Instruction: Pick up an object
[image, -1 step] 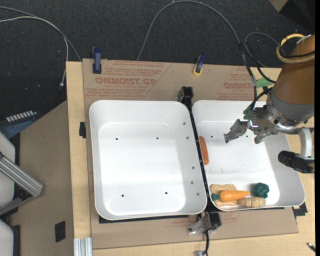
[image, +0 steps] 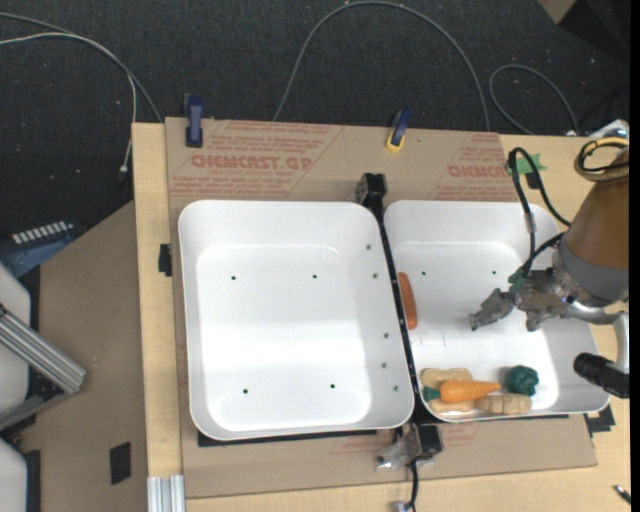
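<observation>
A cardboard-covered bench (image: 300, 150) bears two shallow white bins, left bin (image: 290, 320) touching right bin (image: 470, 225).

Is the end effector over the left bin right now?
No. The end effector is over the right bin, apart from the carrot and other objects lying along that bin's near edge.

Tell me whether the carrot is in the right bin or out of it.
In. The carrot lies inside the right bin, against its near wall beside other small items.
</observation>
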